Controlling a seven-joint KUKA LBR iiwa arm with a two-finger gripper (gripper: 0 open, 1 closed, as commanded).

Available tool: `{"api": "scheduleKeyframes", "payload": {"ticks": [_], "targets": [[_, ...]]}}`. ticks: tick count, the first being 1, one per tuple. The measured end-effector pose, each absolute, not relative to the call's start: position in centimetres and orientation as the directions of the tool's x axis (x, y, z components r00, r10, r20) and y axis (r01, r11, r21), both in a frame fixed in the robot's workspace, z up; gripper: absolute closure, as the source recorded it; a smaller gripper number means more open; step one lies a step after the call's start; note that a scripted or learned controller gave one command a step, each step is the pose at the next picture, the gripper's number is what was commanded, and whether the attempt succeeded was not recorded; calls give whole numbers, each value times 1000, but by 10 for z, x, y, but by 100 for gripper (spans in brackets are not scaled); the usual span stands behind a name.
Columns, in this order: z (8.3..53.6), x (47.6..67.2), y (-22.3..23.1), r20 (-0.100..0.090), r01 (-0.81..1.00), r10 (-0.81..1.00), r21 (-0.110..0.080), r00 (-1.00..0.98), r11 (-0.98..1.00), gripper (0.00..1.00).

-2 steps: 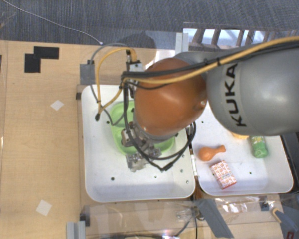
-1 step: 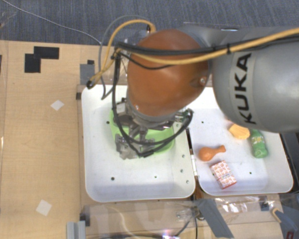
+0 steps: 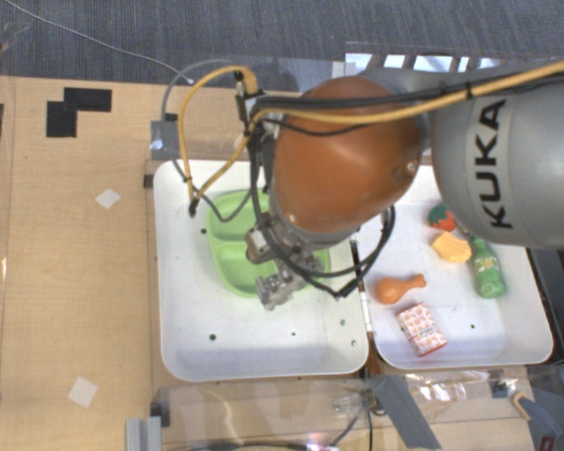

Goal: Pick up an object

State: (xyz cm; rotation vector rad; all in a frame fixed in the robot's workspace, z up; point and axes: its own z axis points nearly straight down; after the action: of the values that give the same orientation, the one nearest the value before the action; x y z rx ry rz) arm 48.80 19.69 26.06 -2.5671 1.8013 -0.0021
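Gripper [image 3: 276, 289] over left bin [image 3: 183, 346] | finger opening cannot tell | green tray [image 3: 227, 242] just beneath | orange object [image 3: 398, 288] to right

The arm [image 3: 376, 148] hides much of the green tray [image 3: 230, 252] and the red-green item [image 3: 441, 218].

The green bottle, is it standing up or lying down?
Lying down. The green bottle rests on its side on the floor of the right bin, its length running up and down the camera view, beside the yellow block.
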Motion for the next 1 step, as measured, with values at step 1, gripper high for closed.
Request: {"api": "scheduleKeyframes", "payload": {"ticks": [1], "targets": [[225, 486, 228, -5, -928, -928, -2, 372, -372, 100]]}}
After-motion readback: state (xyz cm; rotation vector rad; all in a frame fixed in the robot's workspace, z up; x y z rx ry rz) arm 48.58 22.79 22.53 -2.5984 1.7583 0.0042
